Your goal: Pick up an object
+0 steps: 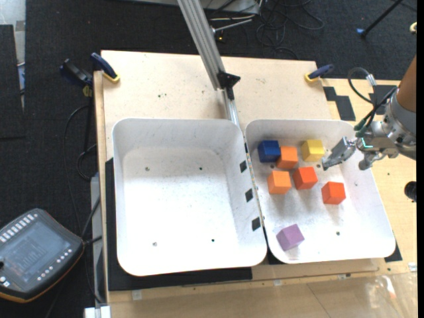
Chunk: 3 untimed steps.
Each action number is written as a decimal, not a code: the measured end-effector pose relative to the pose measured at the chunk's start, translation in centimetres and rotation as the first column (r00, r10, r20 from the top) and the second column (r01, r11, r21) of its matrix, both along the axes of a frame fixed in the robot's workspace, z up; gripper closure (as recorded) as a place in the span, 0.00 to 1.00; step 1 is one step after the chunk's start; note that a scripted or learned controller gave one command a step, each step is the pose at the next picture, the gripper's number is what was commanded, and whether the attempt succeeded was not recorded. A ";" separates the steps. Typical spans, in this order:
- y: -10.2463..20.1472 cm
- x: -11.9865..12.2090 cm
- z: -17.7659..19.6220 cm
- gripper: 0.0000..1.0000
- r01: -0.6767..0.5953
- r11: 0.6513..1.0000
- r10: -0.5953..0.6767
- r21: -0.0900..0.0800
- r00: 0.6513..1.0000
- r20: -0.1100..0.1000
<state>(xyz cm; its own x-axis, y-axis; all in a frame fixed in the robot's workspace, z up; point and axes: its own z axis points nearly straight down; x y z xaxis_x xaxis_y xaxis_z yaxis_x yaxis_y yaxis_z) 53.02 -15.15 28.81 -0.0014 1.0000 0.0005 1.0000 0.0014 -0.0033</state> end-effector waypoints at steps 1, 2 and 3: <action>0.0 0.1 0.2 0.00 0.001 1.000 -0.001 -0.001 1.000 0.003; -0.1 0.2 -4.1 0.00 0.002 1.000 -0.002 0.000 1.000 -0.001; -1.0 0.3 -9.2 0.00 0.003 1.000 -0.003 0.000 1.000 -0.002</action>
